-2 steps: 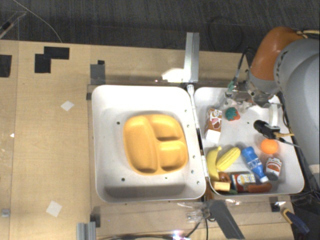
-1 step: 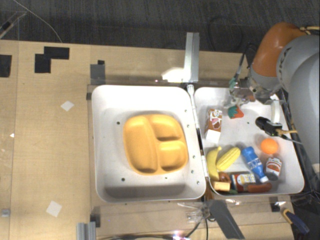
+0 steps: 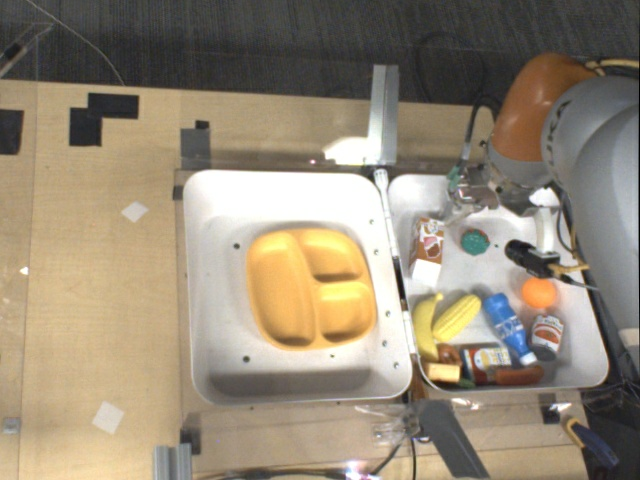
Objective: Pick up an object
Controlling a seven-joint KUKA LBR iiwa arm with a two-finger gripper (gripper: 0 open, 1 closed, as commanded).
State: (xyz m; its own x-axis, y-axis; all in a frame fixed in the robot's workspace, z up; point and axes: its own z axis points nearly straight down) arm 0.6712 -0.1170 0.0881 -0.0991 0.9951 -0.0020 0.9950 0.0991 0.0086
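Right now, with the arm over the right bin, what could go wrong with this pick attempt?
The toys are packed tightly: the corn, banana and blue bottle lie close together, so the fingers may land on two at once or push them aside. The orange ball could roll away when touched. The green ball sits apart, likely an easier target, but it too may roll.

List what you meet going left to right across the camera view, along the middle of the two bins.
Yellow divided tray → banana → corn cob → blue bottle → orange ball.
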